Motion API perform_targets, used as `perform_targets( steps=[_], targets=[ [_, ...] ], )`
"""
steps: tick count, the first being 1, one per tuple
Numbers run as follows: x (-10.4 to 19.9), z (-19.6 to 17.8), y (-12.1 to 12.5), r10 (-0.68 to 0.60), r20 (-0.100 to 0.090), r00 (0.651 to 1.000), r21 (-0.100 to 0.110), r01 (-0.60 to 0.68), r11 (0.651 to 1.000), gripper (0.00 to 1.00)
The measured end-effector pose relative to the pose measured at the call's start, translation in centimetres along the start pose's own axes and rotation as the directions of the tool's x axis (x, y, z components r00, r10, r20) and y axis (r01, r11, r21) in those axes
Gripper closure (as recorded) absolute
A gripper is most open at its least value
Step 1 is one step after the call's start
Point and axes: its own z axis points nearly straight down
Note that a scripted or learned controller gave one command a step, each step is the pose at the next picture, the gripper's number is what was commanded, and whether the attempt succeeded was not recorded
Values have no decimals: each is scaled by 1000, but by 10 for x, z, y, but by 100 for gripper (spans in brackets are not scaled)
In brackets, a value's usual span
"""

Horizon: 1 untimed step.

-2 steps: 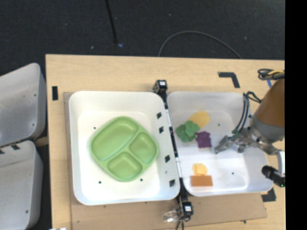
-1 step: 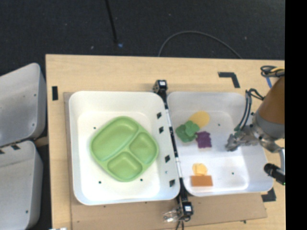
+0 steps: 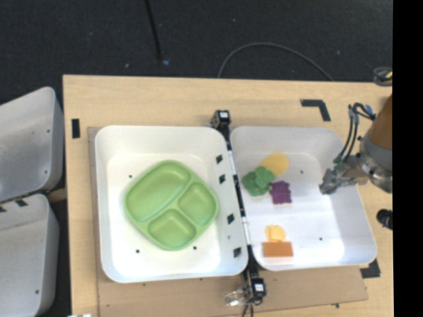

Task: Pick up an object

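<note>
In the right bin [image 3: 350,226] lie several small objects: a yellow piece [image 3: 275,162] toward the back, a green clump [image 3: 258,180], a purple piece [image 3: 281,192] just right of it, a small yellow piece [image 3: 275,232] and an orange block [image 3: 277,249] near the front. My gripper [image 3: 330,182] hangs over the right part of this bin, to the right of the purple piece and apart from every object. Nothing shows between its fingers.
The left bin [image 3: 109,243] holds a green divided plate [image 3: 172,205]. A ridge with black clips [image 3: 232,197] separates the two bins. The arm enters from the right edge above the right bin's wall. Cables run across the dark floor behind the bench.
</note>
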Motion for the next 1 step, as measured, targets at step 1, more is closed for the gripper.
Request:
perform_targets(
  steps=[1],
  targets=[
    [-3, -65, 1, -1, 1, 1000, -2, 1, 1000, 100]
  ],
)
